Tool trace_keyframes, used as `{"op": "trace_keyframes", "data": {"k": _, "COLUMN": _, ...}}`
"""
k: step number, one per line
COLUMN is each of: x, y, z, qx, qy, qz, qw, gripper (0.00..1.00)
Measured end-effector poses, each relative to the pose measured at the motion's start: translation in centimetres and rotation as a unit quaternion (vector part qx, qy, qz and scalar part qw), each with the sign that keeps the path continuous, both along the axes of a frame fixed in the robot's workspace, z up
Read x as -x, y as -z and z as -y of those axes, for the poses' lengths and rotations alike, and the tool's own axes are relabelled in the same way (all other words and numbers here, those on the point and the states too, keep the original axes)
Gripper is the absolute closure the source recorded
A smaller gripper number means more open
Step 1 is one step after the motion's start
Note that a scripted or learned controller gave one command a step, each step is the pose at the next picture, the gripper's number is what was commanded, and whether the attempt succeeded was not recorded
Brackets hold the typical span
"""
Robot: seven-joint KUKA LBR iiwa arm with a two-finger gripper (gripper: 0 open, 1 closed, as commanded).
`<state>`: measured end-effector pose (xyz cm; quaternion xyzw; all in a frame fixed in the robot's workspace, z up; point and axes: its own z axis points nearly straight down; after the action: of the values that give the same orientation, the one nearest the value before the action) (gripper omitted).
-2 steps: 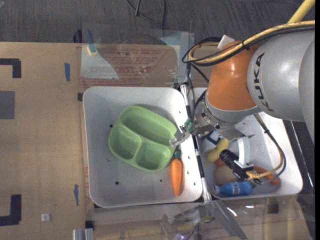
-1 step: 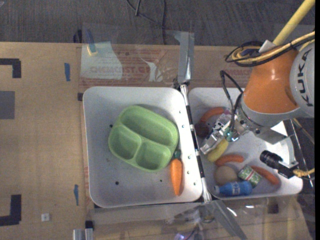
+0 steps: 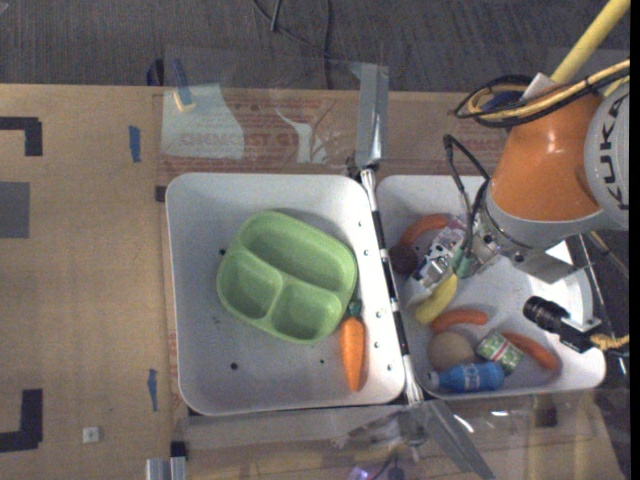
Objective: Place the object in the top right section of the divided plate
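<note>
A green divided plate (image 3: 287,276) with three sections lies tilted in the left bin (image 3: 200,218). An orange toy carrot (image 3: 352,353) rests in that bin, touching the plate's lower right edge. My gripper (image 3: 438,265) hangs low over the left part of the right bin (image 3: 585,368), just above a yellow banana (image 3: 438,302) and beside an orange-red toy (image 3: 423,229). Whether anything is held is hidden by the wrist.
More toys crowd the right bin: an orange sausage (image 3: 460,319), a tan round piece (image 3: 451,349), a blue bottle (image 3: 470,377), a green can (image 3: 493,347) and another orange piece (image 3: 532,351). A metal divider (image 3: 385,288) separates the bins. Cables (image 3: 495,98) loop above the arm.
</note>
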<state>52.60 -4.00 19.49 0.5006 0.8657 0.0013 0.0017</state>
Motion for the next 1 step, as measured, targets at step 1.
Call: {"op": "trace_keyframes", "data": {"k": 1, "x": -0.88, "y": 1.01, "z": 0.87, "qx": 0.0006, "qy": -0.024, "qz": 0.000, "qw": 0.9997, "gripper": 1.00}}
